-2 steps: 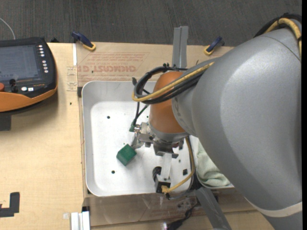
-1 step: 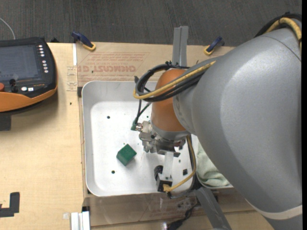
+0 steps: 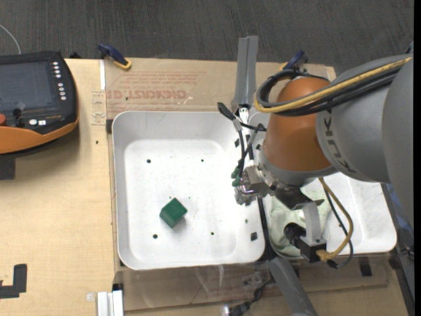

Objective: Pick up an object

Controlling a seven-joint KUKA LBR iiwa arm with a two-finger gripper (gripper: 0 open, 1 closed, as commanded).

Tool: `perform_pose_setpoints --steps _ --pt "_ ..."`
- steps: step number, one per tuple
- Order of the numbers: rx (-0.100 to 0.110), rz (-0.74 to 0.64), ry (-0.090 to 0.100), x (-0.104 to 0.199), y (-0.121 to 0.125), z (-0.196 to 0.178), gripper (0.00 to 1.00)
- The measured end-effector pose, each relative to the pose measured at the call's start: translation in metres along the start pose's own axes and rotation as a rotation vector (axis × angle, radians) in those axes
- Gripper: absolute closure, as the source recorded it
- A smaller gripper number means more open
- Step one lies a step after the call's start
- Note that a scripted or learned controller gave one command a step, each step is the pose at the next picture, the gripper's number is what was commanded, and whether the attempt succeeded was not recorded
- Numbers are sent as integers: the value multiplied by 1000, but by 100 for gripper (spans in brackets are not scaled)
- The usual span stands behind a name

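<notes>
Nearest to me, the pale wooden table (image 3: 52,229) is flat and matte, and two shallow white bins sit on it side by side. The left bin (image 3: 122,196) is smooth plastic with rounded corners, its floor dotted with small dark specks. The thing to pick is a small green cube (image 3: 173,212), dull in finish and turned slightly askew. It rests alone on that bin's floor, toward the near edge and left of centre.

The arm (image 3: 296,130), grey with a glossy orange band, hangs over the seam between the left bin and the right bin (image 3: 375,222). Its gripper (image 3: 258,188) is well apart from the cube, and I cannot tell if it is open or closed.

Further back lies brown cardboard (image 3: 158,91) with red print. A grey and orange control tablet (image 3: 33,101) sits at the table's left edge and a blue clamp (image 3: 115,56) at its far edge. Beyond is dark grey carpet (image 3: 131,12).
</notes>
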State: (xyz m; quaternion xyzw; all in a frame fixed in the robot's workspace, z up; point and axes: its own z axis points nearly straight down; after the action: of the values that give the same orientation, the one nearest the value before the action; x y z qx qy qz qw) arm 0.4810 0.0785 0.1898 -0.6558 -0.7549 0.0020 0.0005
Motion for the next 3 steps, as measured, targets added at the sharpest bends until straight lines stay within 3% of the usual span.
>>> perform_pose_setpoints --steps 1,2,3 --pt "1 -178 0 32 1 -11 100" --pt "1 -179 0 31 1 -11 0" --pt "-2 -511 0 47 4 -51 0"
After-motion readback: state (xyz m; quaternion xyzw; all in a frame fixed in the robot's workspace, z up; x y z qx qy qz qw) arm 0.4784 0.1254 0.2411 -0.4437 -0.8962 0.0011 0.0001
